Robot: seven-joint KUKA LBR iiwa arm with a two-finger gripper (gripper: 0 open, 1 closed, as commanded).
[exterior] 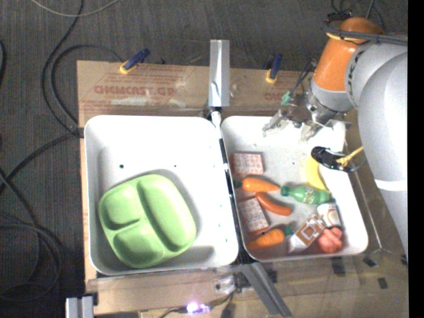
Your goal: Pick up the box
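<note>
Three boxes lie in the right bin (358, 207). A small red-and-white patterned box (248, 162) lies flat near the bin's far left. A similar box (252, 212) lies nearer the front. A brown and white box (307, 232) rests at the front right. My gripper (290, 127) hangs over the far end of the right bin, beyond and to the right of the first patterned box. Its fingers (272, 126) stand spread apart with nothing between them.
Two carrots (260, 185) (269, 238), a red sausage (275, 205), a green bottle (305, 193), a banana (314, 175), a can (329, 212) and a red toy (330, 241) crowd the right bin. A green divided plate (147, 218) sits in the left bin (99, 138).
</note>
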